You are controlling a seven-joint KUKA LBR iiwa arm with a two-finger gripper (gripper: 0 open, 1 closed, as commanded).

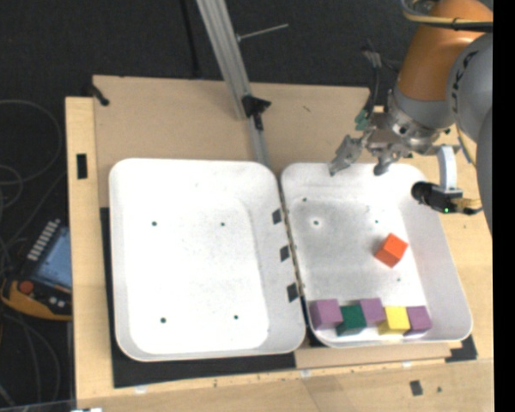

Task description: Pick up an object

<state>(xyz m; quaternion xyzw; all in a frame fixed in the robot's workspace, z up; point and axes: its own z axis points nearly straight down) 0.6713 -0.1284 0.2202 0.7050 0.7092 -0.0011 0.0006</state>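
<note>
Pincer (pixel 360 160) poised open and empty over the right bin's (pixel 438 256) upper edge, apart from the orange cube (pixel 391 250) lying mid-bin, the likeliest target because it stands alone.

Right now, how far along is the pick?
Nothing looks done: the gripper hangs open with nothing between its fingers over the right bin's far edge. The orange block and the row of purple, green and yellow blocks lie there. Approach, grasp and lift remain.
</note>
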